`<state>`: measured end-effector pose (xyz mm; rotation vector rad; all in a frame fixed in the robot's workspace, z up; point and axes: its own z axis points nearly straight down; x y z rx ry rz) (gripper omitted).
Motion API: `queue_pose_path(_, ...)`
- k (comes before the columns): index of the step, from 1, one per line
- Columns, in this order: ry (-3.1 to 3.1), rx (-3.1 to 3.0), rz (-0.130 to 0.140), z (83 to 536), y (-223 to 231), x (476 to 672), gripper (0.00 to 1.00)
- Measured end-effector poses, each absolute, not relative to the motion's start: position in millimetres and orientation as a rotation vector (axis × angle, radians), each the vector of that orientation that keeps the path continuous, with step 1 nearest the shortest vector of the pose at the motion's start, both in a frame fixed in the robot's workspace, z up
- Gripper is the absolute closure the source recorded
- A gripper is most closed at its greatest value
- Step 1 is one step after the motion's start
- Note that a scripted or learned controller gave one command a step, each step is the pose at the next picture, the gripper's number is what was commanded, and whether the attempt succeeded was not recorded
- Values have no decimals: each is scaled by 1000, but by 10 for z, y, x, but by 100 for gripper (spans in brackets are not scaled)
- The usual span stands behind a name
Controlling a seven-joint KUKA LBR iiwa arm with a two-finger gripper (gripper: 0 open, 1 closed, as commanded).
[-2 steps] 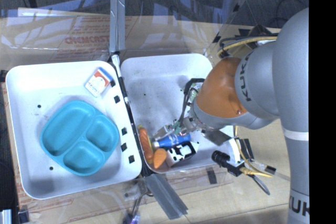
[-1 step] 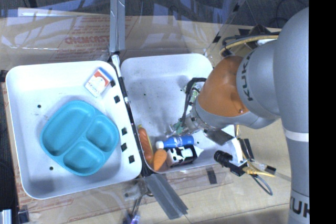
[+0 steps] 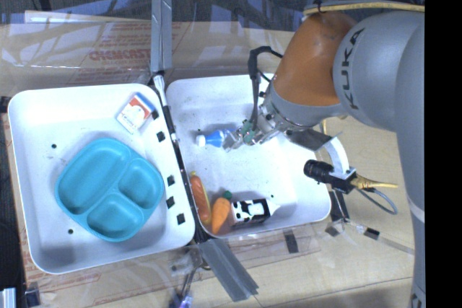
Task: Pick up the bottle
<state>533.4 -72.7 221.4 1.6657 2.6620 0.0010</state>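
The bottle (image 3: 216, 138) lies on its side in the right bin (image 3: 303, 184). It is small and clear, with a blue label, and its white cap points left. My gripper (image 3: 247, 133) is low in that bin at the bottle's right end, right against it or over it. The orange band and grey wrist rise behind the gripper to the right and hide the bin's far right part. I cannot make out whether the bottle's end sits inside the gripper.
At the right bin's front lie an orange sausage-like toy (image 3: 198, 198), a carrot (image 3: 221, 215) and a black-and-white patterned item (image 3: 251, 210). The left bin (image 3: 43, 119) holds a blue divided plate (image 3: 110, 187) and a small white and red box (image 3: 135, 114).
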Motion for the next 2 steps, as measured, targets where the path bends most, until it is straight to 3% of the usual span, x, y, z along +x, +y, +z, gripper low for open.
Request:
queue_pose_path(1, 2662, 1666, 1, 2213, -728, 5333, 0)
queue_pose_path(2, 2550, 1838, -3, 1925, -1067, 5964, 0)
